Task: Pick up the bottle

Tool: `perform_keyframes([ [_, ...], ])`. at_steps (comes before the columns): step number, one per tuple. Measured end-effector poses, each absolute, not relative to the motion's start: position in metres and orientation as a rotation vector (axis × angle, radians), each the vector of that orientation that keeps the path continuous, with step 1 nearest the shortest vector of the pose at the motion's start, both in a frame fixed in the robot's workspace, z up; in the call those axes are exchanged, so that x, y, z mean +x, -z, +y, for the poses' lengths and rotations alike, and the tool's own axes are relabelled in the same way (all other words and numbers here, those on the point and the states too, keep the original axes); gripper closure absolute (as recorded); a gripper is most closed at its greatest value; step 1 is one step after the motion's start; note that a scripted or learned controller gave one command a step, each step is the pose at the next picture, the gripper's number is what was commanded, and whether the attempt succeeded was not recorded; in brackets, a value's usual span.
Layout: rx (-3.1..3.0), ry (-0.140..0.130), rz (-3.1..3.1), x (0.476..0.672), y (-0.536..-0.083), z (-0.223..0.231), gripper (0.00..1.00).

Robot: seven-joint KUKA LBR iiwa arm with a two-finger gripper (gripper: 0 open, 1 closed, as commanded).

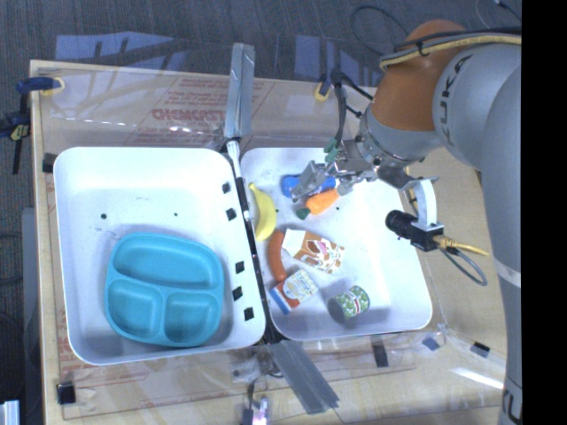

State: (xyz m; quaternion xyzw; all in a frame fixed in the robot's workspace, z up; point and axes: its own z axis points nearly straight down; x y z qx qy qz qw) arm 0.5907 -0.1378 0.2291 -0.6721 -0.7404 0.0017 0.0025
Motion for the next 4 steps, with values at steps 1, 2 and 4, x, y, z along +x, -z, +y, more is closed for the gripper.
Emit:
perform_keyframes([
  [1,-2.155,-0.001,-2.287,0.617,-0.111,-0.151,0.00],
  [2,-2.199,-0.018,-2.214,0.654,-0.095,-0.172,0.00],
  [4,-2.379,-0.002,-2.051,0.657,-0.219,-0.123,1.00],
])
